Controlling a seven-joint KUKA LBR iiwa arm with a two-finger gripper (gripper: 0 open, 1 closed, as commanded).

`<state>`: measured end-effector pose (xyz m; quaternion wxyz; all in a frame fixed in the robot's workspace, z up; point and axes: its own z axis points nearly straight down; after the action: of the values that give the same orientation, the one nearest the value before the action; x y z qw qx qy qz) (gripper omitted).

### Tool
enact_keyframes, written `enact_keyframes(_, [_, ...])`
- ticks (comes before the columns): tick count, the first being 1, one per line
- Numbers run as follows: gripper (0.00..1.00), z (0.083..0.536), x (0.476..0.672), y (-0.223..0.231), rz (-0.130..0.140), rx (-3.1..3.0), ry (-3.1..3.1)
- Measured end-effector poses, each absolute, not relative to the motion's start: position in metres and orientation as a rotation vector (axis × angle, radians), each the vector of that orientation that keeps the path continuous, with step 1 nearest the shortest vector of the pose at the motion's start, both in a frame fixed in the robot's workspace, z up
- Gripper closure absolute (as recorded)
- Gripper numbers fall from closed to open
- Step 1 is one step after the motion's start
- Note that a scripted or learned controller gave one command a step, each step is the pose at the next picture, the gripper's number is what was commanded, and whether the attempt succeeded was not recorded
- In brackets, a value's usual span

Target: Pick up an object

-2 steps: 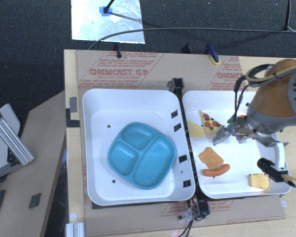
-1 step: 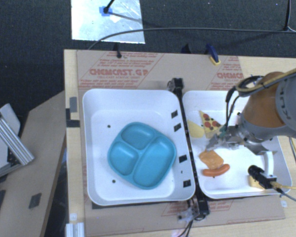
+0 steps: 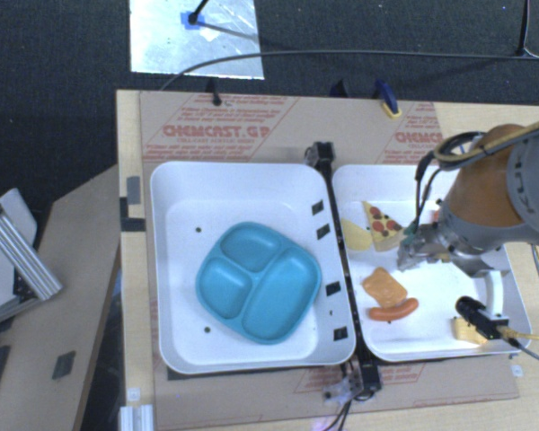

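Listing what we see on the counter (image 3: 207,119): two white bins side by side. Left bin (image 3: 175,241): one blue divided plate (image 3: 258,281). Right bin (image 3: 436,326): a pizza slice (image 3: 383,223), a pale yellow wedge (image 3: 355,234) just beside it, an orange nugget (image 3: 384,286), a sausage (image 3: 394,310) just below the nugget, and a yellow piece (image 3: 468,331) near the bin's right corner. Hand (image 3: 413,251): low in the right bin, between pizza slice and nugget; we cannot tell how far it is open or whether it holds anything.
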<state>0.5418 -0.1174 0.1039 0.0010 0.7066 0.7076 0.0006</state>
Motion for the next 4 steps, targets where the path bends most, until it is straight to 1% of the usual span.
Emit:
enact_keyframes(3, [1.0, 0.236, 0.546, -0.116, 0.005, 2.213, 2.223])
enact_keyframes(4, [1.0, 0.224, 0.543, -0.059, 0.003, 2.211, 2.232])
